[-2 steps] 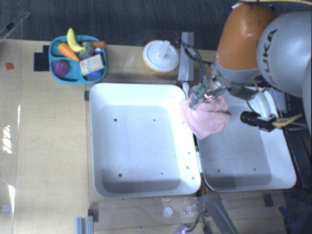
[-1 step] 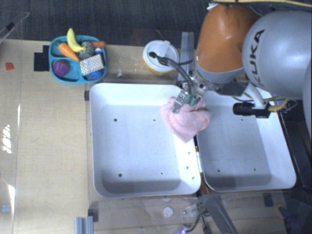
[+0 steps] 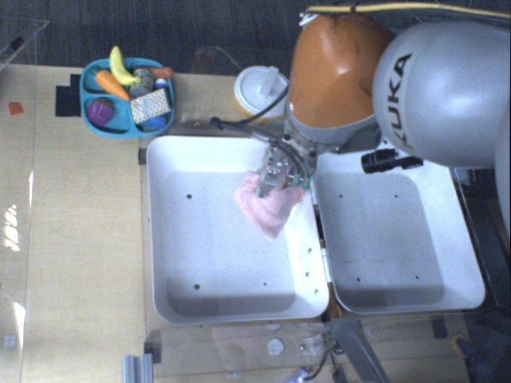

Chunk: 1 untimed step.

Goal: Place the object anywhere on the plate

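The claw hangs over the upper right part of the left bin, and a soft pink cloth droops from it, its upper edge bunched up between the metal fingers while the rest sags down and a little left, ending in a point over the white floor. So the claw is pinching the cloth; whether the cloth's lowest tip touches the bin floor I cannot tell from this angle. Straight above the claw sits the fat orange band of the arm, and the grey body marked KUKA swells off to the claw's right, covering the top of the right bin. That right bin lies just to the claw's right, sharing a wall line with the left one. Far up and to the left of the claw, on the wooden bench, rests a blue divided plate loaded with toy food: a banana, a carrot, something purple and a patterned block. Just up and left of the claw, beyond the bin's back rim, stands a white lidded cup.
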Available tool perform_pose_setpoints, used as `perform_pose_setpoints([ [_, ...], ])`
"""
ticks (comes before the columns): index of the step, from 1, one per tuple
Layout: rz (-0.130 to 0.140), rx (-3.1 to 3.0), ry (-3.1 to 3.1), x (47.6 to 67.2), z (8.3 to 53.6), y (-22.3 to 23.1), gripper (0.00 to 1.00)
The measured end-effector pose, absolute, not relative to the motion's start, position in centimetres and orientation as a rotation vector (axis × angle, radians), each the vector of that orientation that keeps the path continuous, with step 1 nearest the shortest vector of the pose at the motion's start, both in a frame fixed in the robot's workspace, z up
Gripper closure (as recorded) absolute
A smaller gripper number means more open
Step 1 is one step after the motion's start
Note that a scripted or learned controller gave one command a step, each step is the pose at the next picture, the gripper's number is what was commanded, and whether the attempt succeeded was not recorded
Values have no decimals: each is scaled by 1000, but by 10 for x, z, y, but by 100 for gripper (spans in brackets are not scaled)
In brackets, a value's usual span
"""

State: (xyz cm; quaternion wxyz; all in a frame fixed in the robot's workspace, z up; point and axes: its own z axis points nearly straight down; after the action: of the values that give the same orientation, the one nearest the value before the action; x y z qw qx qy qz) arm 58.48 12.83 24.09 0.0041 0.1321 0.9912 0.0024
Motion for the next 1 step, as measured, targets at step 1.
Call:
perform_pose_setpoints([
  [1,7,5,3132,570,227,155,100],
])
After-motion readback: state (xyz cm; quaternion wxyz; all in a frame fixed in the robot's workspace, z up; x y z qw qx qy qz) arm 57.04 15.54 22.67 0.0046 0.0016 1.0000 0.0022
